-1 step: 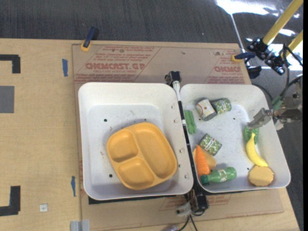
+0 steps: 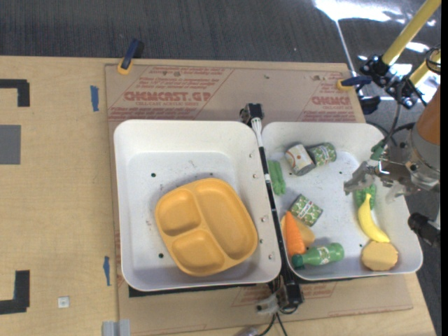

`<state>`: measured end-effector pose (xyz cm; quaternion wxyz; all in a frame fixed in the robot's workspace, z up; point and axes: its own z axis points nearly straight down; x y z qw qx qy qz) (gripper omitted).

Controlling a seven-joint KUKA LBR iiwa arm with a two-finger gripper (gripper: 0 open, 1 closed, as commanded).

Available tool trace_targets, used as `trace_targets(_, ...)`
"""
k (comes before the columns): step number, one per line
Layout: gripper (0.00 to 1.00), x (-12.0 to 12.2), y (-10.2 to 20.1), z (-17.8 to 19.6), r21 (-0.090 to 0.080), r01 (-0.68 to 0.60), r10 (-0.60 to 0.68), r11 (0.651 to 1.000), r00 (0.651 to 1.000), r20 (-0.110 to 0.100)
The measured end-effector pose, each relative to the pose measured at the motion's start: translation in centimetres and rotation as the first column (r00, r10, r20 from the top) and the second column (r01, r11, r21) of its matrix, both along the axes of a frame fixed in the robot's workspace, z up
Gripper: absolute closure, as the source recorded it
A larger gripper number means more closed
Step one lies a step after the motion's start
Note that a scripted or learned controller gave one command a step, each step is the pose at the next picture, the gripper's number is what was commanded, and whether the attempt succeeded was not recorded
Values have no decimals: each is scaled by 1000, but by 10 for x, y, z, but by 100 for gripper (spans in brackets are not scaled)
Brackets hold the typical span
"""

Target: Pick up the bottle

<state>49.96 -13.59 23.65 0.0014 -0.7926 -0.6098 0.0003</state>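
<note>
I see the bottle (image 2: 319,254) lying on its side near the 6 o'clock edge of the right bin (image 2: 346,273). It is green with a pale label, and its cap end points toward 9 o'clock. Just beside that end, at 10 o'clock from it, lies a carrot (image 2: 294,234), touching or almost touching the bottle. At 12 o'clock from the bottle is a small green and white can (image 2: 306,210). At 3 o'clock from it I see a yellow round fruit (image 2: 379,256), and a banana (image 2: 369,220) goes up from that fruit toward 12 o'clock. Two more cans (image 2: 310,157) lie near the bin's 12 o'clock side, and a green vegetable (image 2: 278,176) is along its 9 o'clock wall.

The gripper (image 2: 369,180) hangs over the 3 o'clock part of this bin, above the top of the banana, well apart from the bottle. I cannot tell if the jaws are open or closed.

The left bin (image 2: 133,187) holds a yellow divided plate (image 2: 204,225). Both bins stand on the table (image 2: 56,187).
</note>
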Motion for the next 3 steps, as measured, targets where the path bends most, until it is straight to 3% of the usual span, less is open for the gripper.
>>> trace_targets(1, 0, 37, -40, -75, -1, -264, 264, 964, 964, 1)
trace_targets(2, 0, 57, -83, -133, -1, -502, 502, 865, 865, 3)
trace_targets(3, 100, 58, -83, -122, -5, -501, 501, 866, 866, 6)
